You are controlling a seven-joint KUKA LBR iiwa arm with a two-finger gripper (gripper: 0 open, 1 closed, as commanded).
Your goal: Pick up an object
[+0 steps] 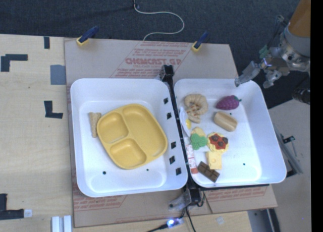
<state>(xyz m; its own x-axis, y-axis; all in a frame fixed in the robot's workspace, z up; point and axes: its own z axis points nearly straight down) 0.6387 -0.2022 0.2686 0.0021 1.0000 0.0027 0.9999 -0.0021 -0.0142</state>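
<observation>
Your gripper (256,74) hangs over the right bin's (262,140) far right corner, jaws apart and empty, purple grapes (227,103) just left.

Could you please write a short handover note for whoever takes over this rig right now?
Gripper: fingers apart, nothing between them, over the far right corner of the right bin.
Right bin: toy foods in a cluster: purple grapes, bread roll, croissant, pizza slice, cheese, chocolate.
Left bin: yellow divided tray with a cracker beside it.
Done: nothing picked.
Left: descend, grasp, lift; the grapes lie nearest.
</observation>
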